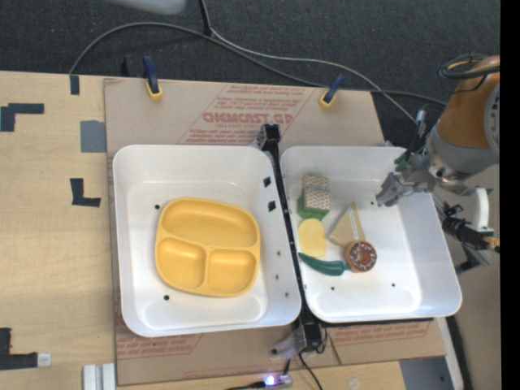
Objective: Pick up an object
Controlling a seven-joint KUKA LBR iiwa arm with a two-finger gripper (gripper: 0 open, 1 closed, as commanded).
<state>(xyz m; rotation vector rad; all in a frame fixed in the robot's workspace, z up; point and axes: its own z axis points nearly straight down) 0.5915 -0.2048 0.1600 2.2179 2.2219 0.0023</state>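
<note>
The right bin [422,283] holds a cluster of small objects near its left wall: a speckled tan sponge-like block [316,190], a pale yellow oval piece [311,237], a tan wedge [347,227], a brown round piece [360,255] and a dark green curved piece [322,264]. My gripper [392,192] hangs over the bin's upper right part, to the right of the cluster and apart from it. Nothing shows between its fingers. The arm's grey body and orange band [470,116] rise at the right edge.
The left bin [130,177] holds a yellow divided plate [208,246]. Both bins rest on a cardboard sheet [244,112] held by two clamps at the back. Cables run across the dark floor behind. A black divider [280,201] separates the bins.
</note>
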